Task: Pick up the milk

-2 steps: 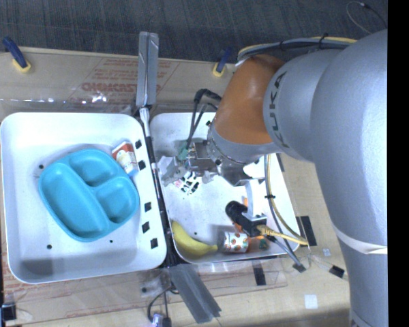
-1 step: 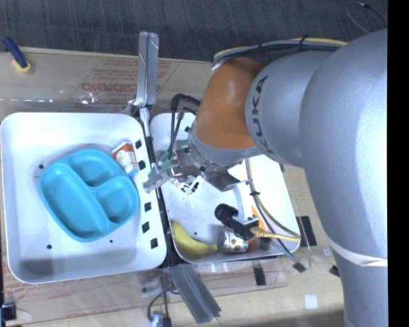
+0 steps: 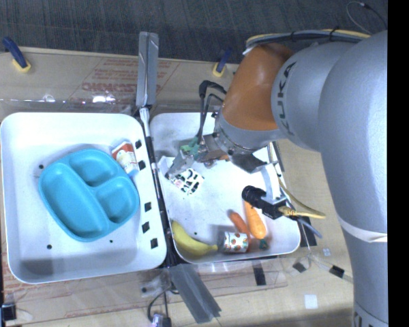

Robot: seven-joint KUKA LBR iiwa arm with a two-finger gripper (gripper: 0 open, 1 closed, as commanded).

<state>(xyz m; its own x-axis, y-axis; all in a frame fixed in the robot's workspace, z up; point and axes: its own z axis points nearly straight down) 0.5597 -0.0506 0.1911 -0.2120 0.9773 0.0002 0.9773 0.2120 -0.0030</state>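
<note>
Hovering over the small black-and-white cow-patterned milk carton [image 3: 188,180], our two-finger gripper [image 3: 180,163] hadn't lifted it; fingers' state unclear.

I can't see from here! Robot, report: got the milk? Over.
Tool at small black-and-white spotted milk carton, right white bin. Hold unconfirmed. Yellow banana lies apart, not blocking.

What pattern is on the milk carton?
White with black cow spots, in the camera view: milk carton.

Two white bins [image 3: 13,182], one blue divided plate [image 3: 88,193], one milk carton [image 3: 188,180], one banana [image 3: 191,242], two carrots [image 3: 254,222], one small can [image 3: 236,242], one red-and-white packet [image 3: 125,157] at the plate's one o'clock.
</note>
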